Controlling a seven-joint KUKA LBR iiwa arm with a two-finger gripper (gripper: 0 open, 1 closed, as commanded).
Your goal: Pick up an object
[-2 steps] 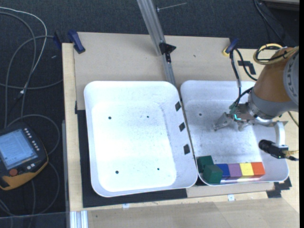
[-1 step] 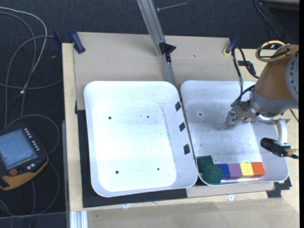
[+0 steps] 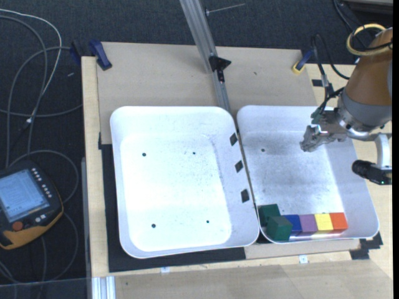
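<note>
My gripper (image 3: pixel 310 141) hangs over the upper right part of the right bin (image 3: pixel 280 136), pointing left, with nothing seen between its fingers. A row of coloured blocks lies along the near edge of that bin: a dark green block (image 3: pixel 269 213), a green cylinder-like piece (image 3: pixel 280 227), then blue (image 3: pixel 293 223), purple (image 3: pixel 308 222), yellow (image 3: pixel 323 221) and orange (image 3: pixel 338 220) blocks. The gripper is well above and behind this row, apart from it.
The left bin (image 3: pixel 134 129) lies beside the right one, with black clips (image 3: pixel 239 166) along the shared edge. A metal pole (image 3: pixel 198 23) slants up from between the bins. A handheld pendant (image 3: pixel 24 198) and cables lie on the floor at left.
</note>
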